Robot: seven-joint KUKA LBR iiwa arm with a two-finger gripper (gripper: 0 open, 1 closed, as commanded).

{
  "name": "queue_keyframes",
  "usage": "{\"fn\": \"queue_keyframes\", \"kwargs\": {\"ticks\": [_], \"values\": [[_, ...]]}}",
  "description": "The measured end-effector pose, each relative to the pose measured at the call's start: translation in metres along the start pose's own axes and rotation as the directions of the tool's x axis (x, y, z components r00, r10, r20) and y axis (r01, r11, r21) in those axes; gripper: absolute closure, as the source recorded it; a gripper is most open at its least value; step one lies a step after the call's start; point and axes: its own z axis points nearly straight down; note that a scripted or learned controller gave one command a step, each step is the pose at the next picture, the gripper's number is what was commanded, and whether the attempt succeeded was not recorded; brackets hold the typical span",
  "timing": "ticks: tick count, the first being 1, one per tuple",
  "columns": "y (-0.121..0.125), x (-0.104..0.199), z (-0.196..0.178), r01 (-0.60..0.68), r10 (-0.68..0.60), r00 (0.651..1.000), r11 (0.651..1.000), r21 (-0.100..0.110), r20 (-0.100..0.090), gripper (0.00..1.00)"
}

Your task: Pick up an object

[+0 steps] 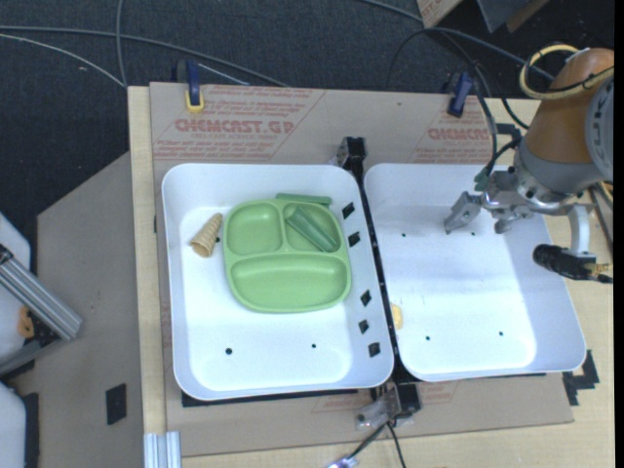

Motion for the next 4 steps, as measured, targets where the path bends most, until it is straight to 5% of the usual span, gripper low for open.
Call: {"fn": "queue_keyframes", "kwargs": {"ticks": [1, 2, 4], "values": [[0.0, 0.001, 0.05, -0.001, 0.001, 1.0, 1.0, 0.001, 0.0, 0.0], [0.001, 0.001, 0.035, -0.002, 0.002, 1.0, 1.0, -0.005, 0.001, 1.0], [-0.001, 0.003, -0.074, -0.001, 0.001, 1.0, 1.0, -0.012, 0.004, 1.0]]}}
